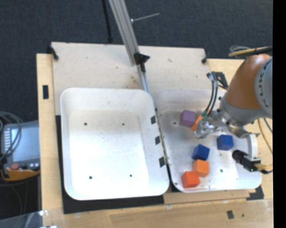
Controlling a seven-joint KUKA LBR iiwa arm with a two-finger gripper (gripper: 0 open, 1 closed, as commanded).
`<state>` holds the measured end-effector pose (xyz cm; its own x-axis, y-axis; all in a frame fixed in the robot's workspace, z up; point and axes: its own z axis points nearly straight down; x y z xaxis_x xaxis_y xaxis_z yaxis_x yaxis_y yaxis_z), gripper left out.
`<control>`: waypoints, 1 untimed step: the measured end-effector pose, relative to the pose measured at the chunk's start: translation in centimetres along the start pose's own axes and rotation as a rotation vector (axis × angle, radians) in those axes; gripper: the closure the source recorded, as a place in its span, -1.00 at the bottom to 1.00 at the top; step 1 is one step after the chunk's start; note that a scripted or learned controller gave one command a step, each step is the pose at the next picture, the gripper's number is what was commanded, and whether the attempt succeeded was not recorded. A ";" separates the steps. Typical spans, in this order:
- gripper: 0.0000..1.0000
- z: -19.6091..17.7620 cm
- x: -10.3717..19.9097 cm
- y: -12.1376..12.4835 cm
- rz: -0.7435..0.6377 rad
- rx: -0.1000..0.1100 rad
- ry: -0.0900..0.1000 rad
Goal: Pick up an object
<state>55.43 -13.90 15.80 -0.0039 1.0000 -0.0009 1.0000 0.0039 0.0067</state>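
Gripper (203, 128) sits low in the right bin (173, 103), finger state indeterminate, touching a small orange piece (196, 122) at the purple block's (187, 118) 4 o'clock; nothing lifted, pick outstanding

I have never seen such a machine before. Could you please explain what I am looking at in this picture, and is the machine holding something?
The picture comes from one camera fixed above a bench, looking down at a slant. The grey and orange shape on the right is a robot arm; its tool is the grasping part at its end. Two shallow white bins stand side by side: the left bin and the right bin. In the right bin lie small blocks: a purple block, two blue blocks and two orange blocks. The tool is low, beside the purple block, with something small and orange at its tip. I cannot tell if it holds anything.
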 end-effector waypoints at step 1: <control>1.00 -4.5 -0.6 -0.1 -0.001 0.000 -0.001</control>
<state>55.35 -14.46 20.28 -0.0045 1.0000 -0.0019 1.0000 0.0045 0.0068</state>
